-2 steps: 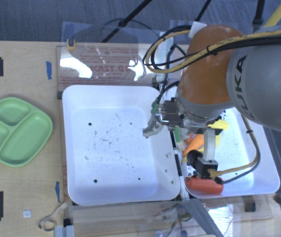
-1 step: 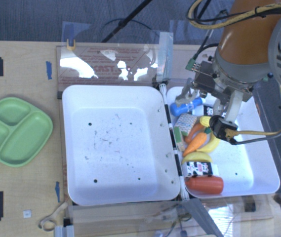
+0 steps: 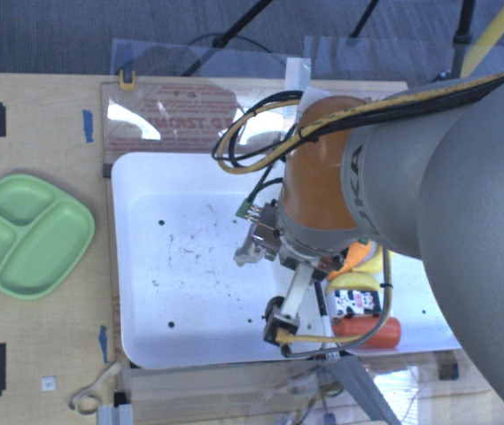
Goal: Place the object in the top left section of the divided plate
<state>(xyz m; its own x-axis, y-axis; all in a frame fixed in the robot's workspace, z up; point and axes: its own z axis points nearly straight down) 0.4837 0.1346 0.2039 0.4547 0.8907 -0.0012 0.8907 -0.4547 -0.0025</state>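
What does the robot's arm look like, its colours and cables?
The arm is a thick, rounded grey tube with a smooth shell. Above the wrist sits a glossy orange band, with part of some dark lettering beside it. Thin yellow and black cables loop out from the band, and a yellow cable runs back along the arm.

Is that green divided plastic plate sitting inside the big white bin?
No, the green divided plate rests on the pale wooden bench, left of the shallow white bin.
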